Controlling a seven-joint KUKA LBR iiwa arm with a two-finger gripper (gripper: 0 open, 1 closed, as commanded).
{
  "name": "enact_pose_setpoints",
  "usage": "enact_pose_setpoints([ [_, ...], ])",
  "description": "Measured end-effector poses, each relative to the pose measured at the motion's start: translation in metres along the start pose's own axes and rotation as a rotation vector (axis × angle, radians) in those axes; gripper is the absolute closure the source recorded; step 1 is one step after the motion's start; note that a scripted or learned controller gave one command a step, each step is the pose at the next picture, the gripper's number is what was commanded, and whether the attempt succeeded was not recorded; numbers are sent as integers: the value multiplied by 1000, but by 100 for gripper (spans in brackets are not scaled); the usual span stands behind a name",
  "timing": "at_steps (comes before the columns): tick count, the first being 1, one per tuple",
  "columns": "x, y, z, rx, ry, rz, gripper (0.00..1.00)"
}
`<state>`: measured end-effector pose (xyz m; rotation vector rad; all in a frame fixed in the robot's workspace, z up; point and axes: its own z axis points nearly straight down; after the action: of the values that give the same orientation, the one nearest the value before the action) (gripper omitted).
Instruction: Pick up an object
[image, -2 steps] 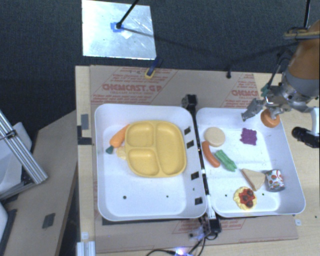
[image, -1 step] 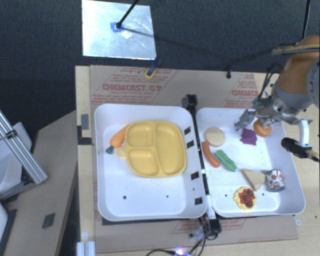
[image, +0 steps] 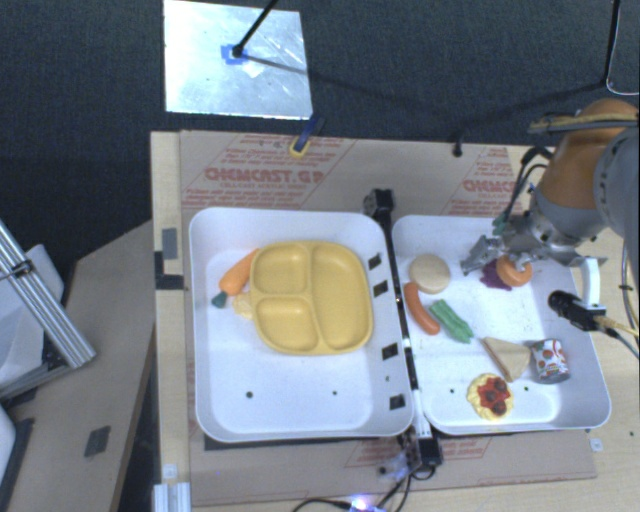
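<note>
Two shallow white bins sit side by side; your grey-and-orange arm's gripper (image: 497, 252) hangs low over the right bin's (image: 590, 400) far edge, just above a small orange-and-purple toy piece (image: 510, 272), likely the chosen target. Whether the jaws are apart, you cannot tell.

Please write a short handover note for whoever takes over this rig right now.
Gripper: low over the far end of the right bin, at an orange and purple toy; grasp cannot be confirmed.
Right bin also holds a bun, hot dog, green pepper, bread wedge, small can and mini pizza.
Left bin: yellow divided tray, carrot beside it.
Done: nothing visibly lifted.
Left: secure one object and raise it.
</note>
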<state>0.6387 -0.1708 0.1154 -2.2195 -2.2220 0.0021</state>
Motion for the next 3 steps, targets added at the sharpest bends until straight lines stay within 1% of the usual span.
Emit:
enact_pose_setpoints([
  [1, 0, 2, 14, -8, -2, 0, 0],
  [2, 0, 2, 5, -9, -2, -1, 100],
  [3, 5, 11, -56, -10, -1, -4, 100],
])
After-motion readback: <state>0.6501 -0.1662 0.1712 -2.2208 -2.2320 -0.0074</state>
